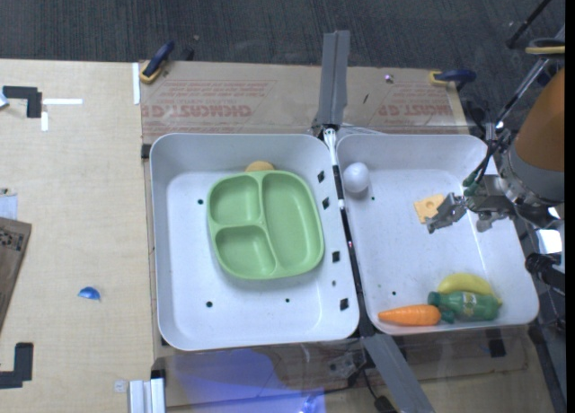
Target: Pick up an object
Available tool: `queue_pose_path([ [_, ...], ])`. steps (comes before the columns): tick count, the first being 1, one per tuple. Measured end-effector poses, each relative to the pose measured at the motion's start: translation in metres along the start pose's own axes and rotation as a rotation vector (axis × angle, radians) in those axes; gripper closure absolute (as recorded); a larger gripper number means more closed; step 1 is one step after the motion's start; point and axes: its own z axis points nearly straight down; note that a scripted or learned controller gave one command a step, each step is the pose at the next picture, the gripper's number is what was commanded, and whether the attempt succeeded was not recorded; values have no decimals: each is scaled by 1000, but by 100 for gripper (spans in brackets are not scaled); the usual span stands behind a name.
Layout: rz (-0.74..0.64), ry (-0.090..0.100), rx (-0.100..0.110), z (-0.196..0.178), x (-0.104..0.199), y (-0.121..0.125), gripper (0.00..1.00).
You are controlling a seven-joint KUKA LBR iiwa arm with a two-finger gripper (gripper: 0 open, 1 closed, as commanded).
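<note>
I see open floor across the middle of the right bin (395, 250). Obstacles: the white ball (356, 177) at its upper left corner, the yellow piece (429, 207) just beside the claw (446, 214), perhaps touching it, and the carrot (410, 315), green bottle (467, 304) and banana (467, 283) along its front wall.

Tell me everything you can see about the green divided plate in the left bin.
The green divided plate is a pale green, plastic-looking tray with rounded corners and three compartments: two smaller ones on the left, one long one on the right. It lies flat and slightly rotated on the floor of the left bin. A small yellowish object peeks out at its far edge.
</note>
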Motion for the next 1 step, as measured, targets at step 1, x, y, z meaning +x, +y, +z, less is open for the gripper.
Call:
queue_pose_path([
  [1,171,0,-4,113,-9,64,0],
])
